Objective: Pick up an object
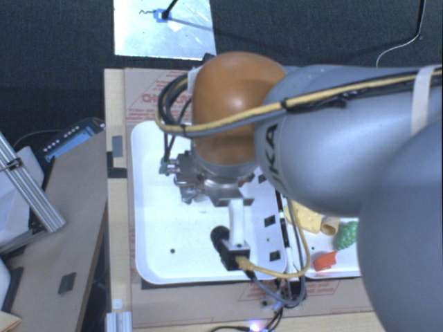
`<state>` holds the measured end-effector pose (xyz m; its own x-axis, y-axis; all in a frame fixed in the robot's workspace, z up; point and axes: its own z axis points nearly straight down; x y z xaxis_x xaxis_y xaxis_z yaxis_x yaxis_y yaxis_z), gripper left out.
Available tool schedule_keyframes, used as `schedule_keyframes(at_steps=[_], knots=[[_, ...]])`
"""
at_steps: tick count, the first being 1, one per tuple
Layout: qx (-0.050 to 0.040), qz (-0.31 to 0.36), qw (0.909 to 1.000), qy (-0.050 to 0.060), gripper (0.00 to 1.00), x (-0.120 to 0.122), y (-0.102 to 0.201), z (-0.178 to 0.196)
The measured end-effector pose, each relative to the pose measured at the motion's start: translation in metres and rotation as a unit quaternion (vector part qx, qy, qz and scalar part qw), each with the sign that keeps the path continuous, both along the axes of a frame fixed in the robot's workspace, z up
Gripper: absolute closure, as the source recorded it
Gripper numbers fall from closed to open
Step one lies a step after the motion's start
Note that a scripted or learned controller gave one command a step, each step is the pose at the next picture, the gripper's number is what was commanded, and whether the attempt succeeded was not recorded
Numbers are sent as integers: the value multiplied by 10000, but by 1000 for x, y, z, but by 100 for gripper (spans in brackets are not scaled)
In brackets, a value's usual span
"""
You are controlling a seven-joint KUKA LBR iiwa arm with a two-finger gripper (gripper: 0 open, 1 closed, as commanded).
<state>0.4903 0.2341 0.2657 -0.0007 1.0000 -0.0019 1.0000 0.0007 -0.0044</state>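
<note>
Quick count: two white bins, one arm, one gripper, and four small things I can make out. I'm using the left bin [159, 213] as my reference.

The right bin [342, 273] sits right against its right side. Most of it is under the grey arm [346, 137], so just the near corner shows. All four things lie in that corner:
- a yellow piece [308, 220]
- a tan roll [331, 225] touching the yellow piece
- a green lump [346, 235] just past the roll
- an orange-red piece [324, 260] closer to the front rim

So the stuff to pick up is all just right of the left bin.

The gripper [205, 185] hangs over the middle of the left bin, under the orange band [232, 102] and well apart from those four. From this angle I can't tell if it's open or closed, or whether it has hold of anything. Two tiny dark specks [173, 250] sit on the left bin's floor.

For writing, the arm has dark letters [268, 154] on its side. I read "KA" and the rest curves out of sight. The cardboard sheet [138, 95] under the left bin has red print along the far edge, too blurry to read.

The worktop [115, 220] shows as a strip along the left bin's left side. Further left are one blue-and-black gadget [69, 137] and one metal rail [31, 192]. One shiny silver sheet [163, 16] lies beyond the far side.
</note>
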Motion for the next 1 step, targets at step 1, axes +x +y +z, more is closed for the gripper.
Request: schedule_keyframes(at_steps=[1], knots=[[10, -3, 10000, -19, 100, -4, 0, -5]])
